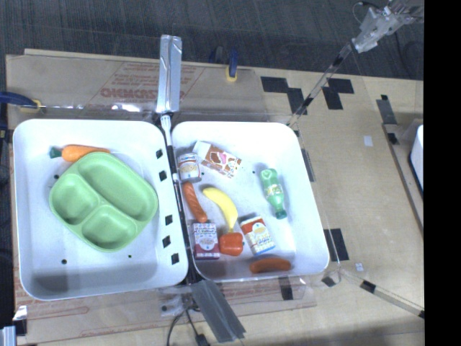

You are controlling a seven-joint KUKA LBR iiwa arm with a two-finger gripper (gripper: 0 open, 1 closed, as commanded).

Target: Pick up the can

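A small can (189,166) with a silver lid and a brown label stands in the right bin (306,193), close to its left wall near the back. A second can (257,235), with a red-orange label, lies tilted near the front of the same bin. A red-labelled tin or box (205,240) sits to its left, with a red toy vegetable (231,244) between them.
The right bin also holds a printed carton (220,160), a yellow banana (222,205), a green bottle (273,192) and two sausages (193,202) (271,266). The left bin (29,265) holds a green divided plate (104,200) and a carrot (79,151).
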